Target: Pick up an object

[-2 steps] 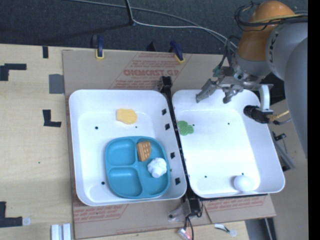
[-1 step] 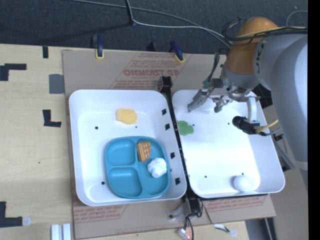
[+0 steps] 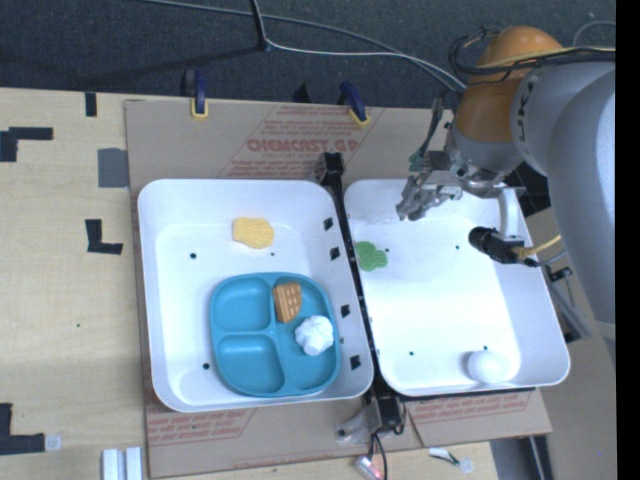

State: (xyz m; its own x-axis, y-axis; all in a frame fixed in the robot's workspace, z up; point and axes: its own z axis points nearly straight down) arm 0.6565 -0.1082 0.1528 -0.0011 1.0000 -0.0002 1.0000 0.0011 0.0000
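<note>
Gripper [image 3: 415, 206] hovering over far end of right bin [image 3: 520, 298]. Fingers slightly parted, grasping nothing. Green object [image 3: 371, 257] lying just nearer, left.

A pale wooden desk [image 3: 60, 298] carries a sheet of brown cardboard [image 3: 280, 138] printed with red lettering, held at its far edge by two blue clamps [image 3: 198, 93]. Black tape marks [image 3: 98, 236] dot the wood. Behind lies dark carpet [image 3: 120, 38], crossed by a thin cable [image 3: 300, 30].
</note>
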